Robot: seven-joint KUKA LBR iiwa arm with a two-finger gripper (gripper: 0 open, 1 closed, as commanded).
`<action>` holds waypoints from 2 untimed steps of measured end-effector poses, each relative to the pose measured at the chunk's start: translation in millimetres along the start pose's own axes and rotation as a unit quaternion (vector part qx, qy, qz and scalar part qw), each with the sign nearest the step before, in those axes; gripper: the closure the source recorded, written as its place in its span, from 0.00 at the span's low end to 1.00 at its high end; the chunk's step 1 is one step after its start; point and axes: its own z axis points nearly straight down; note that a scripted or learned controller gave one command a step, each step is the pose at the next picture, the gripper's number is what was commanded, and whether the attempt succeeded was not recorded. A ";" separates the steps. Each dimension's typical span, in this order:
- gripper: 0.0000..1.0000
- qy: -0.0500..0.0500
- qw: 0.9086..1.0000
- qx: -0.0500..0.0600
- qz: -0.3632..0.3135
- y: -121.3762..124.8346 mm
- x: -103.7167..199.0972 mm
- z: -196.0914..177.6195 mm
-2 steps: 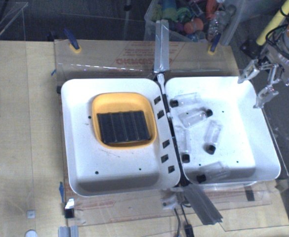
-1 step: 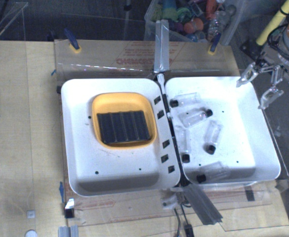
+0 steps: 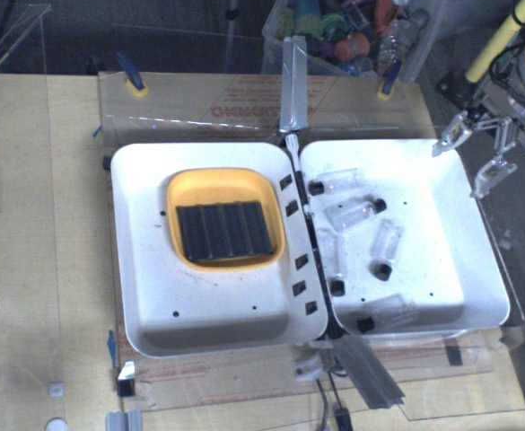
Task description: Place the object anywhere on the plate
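gripper [image 3: 479, 153] open, empty | right bin [image 3: 441, 268]: clear bottles [image 3: 359, 212]

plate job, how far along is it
Nothing looks done yet. The yellow plate in the left bin carries only a dark ridged block. The clear bottles lie in the right bin. The pincer hangs open at that bin's far right corner, holding nothing. Picking and placing remain.
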 end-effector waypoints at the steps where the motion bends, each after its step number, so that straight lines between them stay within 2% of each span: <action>1: 0.00 0.000 0.991 0.000 -0.133 2.1 -2.3 -15.9; 2: 0.00 0.002 0.992 -0.003 -0.126 1.0 -0.2 -9.6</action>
